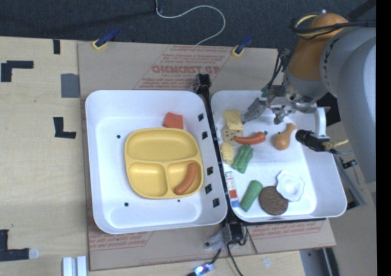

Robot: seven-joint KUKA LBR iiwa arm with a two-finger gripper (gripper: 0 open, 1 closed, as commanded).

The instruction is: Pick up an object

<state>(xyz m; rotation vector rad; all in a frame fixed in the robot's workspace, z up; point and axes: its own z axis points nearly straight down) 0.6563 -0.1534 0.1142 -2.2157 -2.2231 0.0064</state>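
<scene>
While nothing sits between the fingers, the pick looks not yet made. Nearest, at 6 o'clock in the right bin (317,207), lie a cookie (273,200), a green pickle (251,195) and a fried egg (289,185). Farther up, a red chili (250,139) and a pear (281,138) rest mid-bin. At 12 o'clock the gripper (267,110) hovers over them, fingers apart; closing and lifting remain, I judge
</scene>
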